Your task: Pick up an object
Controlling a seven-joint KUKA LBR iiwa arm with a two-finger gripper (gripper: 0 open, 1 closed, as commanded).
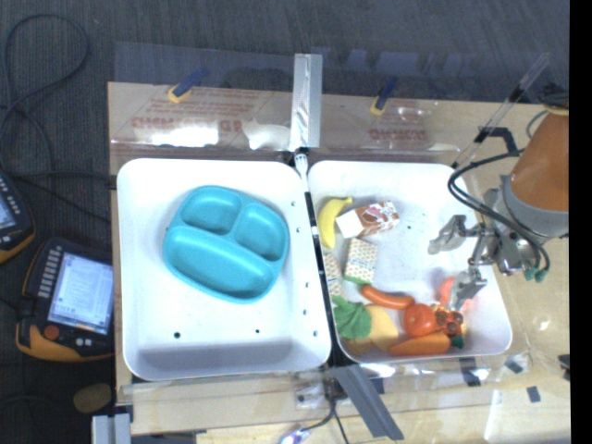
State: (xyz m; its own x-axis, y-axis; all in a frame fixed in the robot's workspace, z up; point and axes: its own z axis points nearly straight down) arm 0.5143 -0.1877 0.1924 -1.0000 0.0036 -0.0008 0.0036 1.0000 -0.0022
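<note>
The bench (213,109) carries two white bins. The left bin (148,340) holds a blue divided plate (227,241). In the right bin (416,178), the pincer (460,259) hangs spread, pinching nothing. An orange carrot (421,345) lies at the near wall, long axis left-right, thick end right, just below and left of the pincer.
</note>
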